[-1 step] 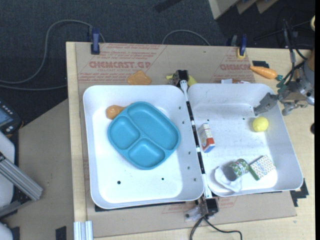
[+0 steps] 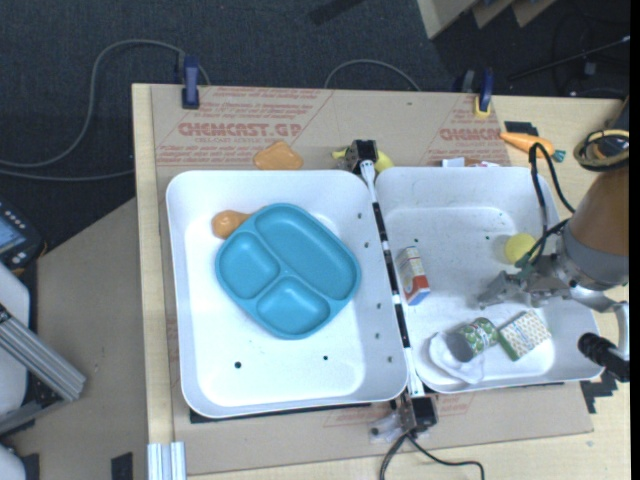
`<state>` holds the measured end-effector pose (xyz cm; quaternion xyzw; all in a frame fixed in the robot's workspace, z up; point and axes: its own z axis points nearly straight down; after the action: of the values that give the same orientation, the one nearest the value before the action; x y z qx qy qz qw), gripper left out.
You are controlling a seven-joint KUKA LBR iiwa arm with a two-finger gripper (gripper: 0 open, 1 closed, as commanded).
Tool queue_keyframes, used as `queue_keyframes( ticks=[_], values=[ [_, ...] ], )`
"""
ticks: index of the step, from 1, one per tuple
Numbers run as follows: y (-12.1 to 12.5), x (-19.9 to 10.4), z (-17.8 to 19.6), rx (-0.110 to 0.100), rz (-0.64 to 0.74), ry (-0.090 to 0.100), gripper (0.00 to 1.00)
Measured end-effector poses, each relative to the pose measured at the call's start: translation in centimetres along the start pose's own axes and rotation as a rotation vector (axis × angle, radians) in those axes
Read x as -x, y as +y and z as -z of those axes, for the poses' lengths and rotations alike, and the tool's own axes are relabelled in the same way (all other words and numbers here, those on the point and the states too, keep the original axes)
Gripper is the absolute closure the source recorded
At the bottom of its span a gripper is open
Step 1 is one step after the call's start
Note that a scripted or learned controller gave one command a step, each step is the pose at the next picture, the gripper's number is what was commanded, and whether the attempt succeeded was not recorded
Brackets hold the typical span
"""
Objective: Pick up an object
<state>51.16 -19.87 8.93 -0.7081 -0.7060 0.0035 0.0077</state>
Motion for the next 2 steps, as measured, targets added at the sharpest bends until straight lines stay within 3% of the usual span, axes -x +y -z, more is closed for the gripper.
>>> queue_keyframes(
  ticks=[1,2],
  values=[
    [6.3,1.7,-0.4,0.015,0.007,0.001,0.0],
    [9.1,-2.4,-0.3,0.02,0.008,-0.006,0.0]
  ],
)
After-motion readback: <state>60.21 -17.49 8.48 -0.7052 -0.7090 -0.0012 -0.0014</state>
